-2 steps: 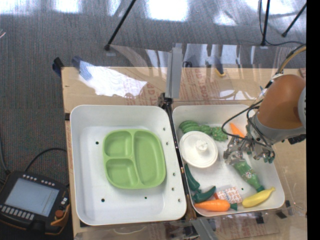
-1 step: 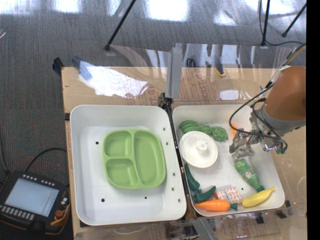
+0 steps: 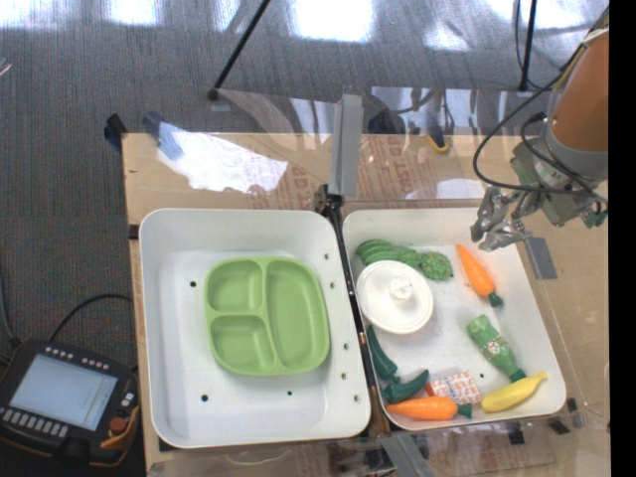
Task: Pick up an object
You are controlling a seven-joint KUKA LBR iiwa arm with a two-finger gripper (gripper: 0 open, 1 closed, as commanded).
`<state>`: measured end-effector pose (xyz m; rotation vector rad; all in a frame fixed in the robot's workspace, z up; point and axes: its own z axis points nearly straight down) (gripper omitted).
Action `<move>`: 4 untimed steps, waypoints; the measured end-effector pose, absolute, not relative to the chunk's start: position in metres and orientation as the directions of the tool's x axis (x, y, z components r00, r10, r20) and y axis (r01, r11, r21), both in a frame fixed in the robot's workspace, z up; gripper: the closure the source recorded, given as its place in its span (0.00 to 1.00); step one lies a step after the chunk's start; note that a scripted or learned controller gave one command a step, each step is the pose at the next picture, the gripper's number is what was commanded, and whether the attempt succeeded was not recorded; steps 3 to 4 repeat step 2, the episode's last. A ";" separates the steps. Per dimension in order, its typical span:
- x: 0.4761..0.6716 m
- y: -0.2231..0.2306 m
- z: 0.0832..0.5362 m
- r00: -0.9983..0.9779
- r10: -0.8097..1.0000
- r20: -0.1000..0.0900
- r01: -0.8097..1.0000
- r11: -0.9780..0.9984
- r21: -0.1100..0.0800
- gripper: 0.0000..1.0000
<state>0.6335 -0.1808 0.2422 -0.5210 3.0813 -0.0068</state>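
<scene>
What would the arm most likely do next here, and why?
Probably lower toward the carrot. The gripper hovers above the right bin's far corner with nothing between its fingers, and that carrot lies just below it, apart from the other toys.

Green divided plate (image 3: 266, 315) in left bin (image 3: 159, 266); teach pendant (image 3: 65, 396) on floor, lower left.

1. The pincer (image 3: 500, 229) hangs over the far right corner of the right bin (image 3: 550, 351), holding nothing.
2. Just below and left of the pincer lies an orange carrot (image 3: 477, 271).
3. Further left sit a green pickle (image 3: 390, 252) and a white lidded bowl (image 3: 395, 295).
4. Far left of the pincer, the left bin (image 3: 164, 366) holds a green divided plate (image 3: 266, 315).
5. Well below lie a green bottle (image 3: 494, 345) and a banana (image 3: 514, 393).
</scene>
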 end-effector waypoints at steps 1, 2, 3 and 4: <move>0.635 -0.085 0.228 -0.936 -0.353 -0.004 -0.353 0.936 0.003 1.00; 0.645 -0.041 0.224 -0.922 -0.388 -0.004 -0.388 0.922 0.002 1.00; 0.645 -0.041 0.224 -0.922 -0.388 -0.004 -0.388 0.922 0.002 1.00; 0.645 -0.041 0.224 -0.922 -0.388 -0.004 -0.388 0.922 0.002 1.00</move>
